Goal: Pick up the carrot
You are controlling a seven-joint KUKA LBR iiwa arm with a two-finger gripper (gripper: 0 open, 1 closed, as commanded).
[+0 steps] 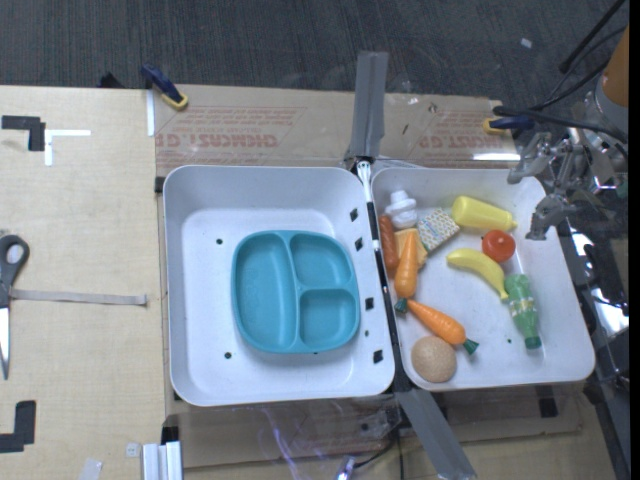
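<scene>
Two orange carrots lie in the right bin (pixel 560 353). One carrot (pixel 437 320) with a green stub lies slanted near the front, beside a tan potato (pixel 433 359). A second carrot (pixel 406 262) lies lengthwise against the bin's left wall, next to a thin red pepper (pixel 386 239). My gripper (pixel 529 200) hovers over the bin's far right corner, well to the right of both carrots. It is open and holds nothing.
Also in the right bin are a white bottle (pixel 402 208), a yellow piece (pixel 482 213), a tomato (pixel 498 245), a banana (pixel 479 269), a green bottle (pixel 522 311) and a speckled cracker (pixel 437 228). The left bin (pixel 190 298) holds a teal divided plate (pixel 296 291).
</scene>
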